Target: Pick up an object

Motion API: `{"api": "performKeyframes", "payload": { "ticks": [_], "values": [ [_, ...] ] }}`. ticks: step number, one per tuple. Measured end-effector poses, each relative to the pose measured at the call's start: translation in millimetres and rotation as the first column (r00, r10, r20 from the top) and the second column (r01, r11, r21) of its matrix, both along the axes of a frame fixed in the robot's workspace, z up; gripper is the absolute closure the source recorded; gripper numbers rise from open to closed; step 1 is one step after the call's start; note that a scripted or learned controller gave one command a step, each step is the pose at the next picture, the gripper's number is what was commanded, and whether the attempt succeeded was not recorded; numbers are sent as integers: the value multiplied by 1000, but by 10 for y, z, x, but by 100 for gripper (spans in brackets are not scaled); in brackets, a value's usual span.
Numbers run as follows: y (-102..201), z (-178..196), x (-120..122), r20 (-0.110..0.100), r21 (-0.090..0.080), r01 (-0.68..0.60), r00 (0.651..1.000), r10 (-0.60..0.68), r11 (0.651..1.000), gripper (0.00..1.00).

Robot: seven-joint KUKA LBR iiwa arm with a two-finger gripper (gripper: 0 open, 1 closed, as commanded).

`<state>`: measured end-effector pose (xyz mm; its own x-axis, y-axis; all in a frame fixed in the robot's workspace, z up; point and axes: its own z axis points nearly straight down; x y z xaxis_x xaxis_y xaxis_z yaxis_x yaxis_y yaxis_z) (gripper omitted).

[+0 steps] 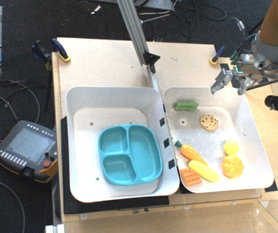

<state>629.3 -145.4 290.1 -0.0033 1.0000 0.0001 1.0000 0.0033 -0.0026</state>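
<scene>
My gripper (232, 83) hangs open above the far right edge of the right bin (255, 130), with nothing between its fingers. Below it in that bin lie a green bean pod (186, 106) and a tan cookie (209, 123). Nearer the front are a carrot (191, 152), a yellow corn piece (204, 171), a small waffle (191, 178), a lemon (231, 147) and a yellow ruffled piece (233, 167).
The left bin (80, 110) holds a teal divided plate (129, 154). A slanted metal bar (135, 25) runs down to the seam between the bins. Clamps sit at the bench's back corners (61, 52).
</scene>
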Motion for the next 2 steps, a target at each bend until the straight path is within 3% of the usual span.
{"api": "performKeyframes", "payload": {
  "ticks": [2],
  "values": [
    [93, -1077, -24, -4, 1, 2, 1000, -2, 1000, 0]
  ]
}}
